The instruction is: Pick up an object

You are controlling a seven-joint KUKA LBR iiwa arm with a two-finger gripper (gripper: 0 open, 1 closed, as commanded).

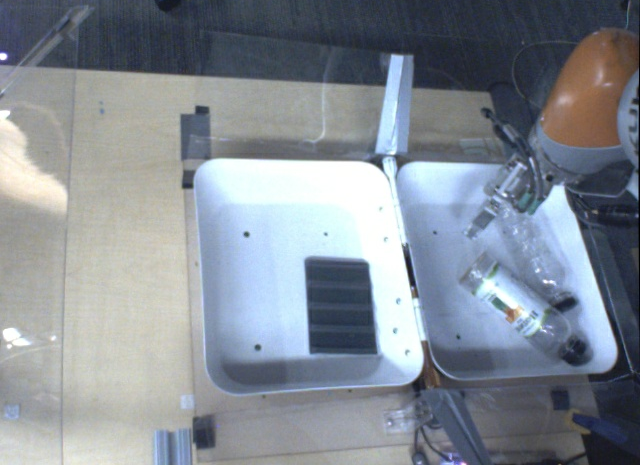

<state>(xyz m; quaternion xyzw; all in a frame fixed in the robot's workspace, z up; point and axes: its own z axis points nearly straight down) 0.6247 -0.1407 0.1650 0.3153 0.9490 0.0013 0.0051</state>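
A: Where's the arm?

B: In from the right, orange band up top, with the gripper low over the far part of the right bin.

A: Got anything in it?

B: Can't tell; it's too small and blurred to judge.

A: And the objects?

B: A clear bottle with a green-and-white label lies slantwise in the right bin, a crinkled clear one just beside it, nearer the gripper. A dark ridged block lies flat in the left bin.

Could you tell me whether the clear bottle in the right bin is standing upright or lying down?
Lying down: the clear bottle rests on its side on the right bin floor, running diagonally.
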